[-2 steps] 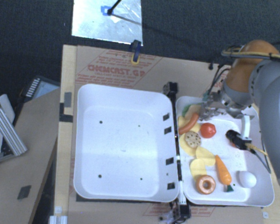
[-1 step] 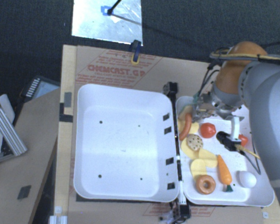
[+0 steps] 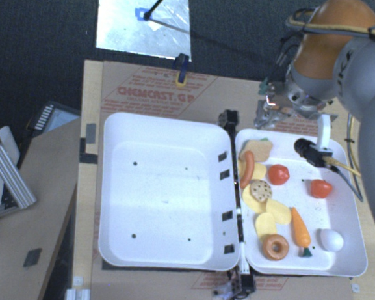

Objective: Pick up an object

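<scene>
**Tool above far edge of right bin; nearest food lies toward the camera and slightly left**

The tool hangs at the far rim of the right bin, just past its back-left corner, under the orange band of the arm. Whether it is apart or together I cannot tell; the fingertips are too small and blurred against the desk. Nothing shows between them.

All candidate items lie in the right bin. The left bin carries none.

Nearest to the tool: the bread slice, directly on the near side of it, and the sausage just beside that. The sausage's long axis runs roughly far-to-near along the divider between the bins, curving slightly.

Further off: cookie, tomato, a second red piece, carrot, donut, egg. The carrot's axis runs diagonally, tip far-left, green end near-right.

Judgement: the shortest move is a descent toward the camera onto bread or sausage; for the sausage, closing across its short width seems most suitable.
</scene>
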### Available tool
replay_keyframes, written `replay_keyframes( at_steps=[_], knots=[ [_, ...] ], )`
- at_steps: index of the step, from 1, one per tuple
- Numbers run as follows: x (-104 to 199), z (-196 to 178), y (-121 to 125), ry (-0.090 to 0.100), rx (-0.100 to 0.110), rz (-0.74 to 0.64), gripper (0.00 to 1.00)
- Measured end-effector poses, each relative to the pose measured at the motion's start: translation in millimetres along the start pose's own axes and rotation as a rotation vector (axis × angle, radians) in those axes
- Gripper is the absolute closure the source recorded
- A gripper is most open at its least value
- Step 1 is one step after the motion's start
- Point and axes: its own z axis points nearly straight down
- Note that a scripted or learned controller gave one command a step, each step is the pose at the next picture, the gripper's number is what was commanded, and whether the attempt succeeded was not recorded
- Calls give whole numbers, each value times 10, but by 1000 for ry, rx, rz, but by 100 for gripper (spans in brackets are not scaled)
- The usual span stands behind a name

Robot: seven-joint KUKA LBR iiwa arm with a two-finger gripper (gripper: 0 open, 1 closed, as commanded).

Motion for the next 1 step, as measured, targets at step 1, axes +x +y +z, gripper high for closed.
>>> replay_keyframes(
  at_steps=[1],
  knots=[
    [506, -1741, 12, 1, -4, 0, 100]
  ],
)
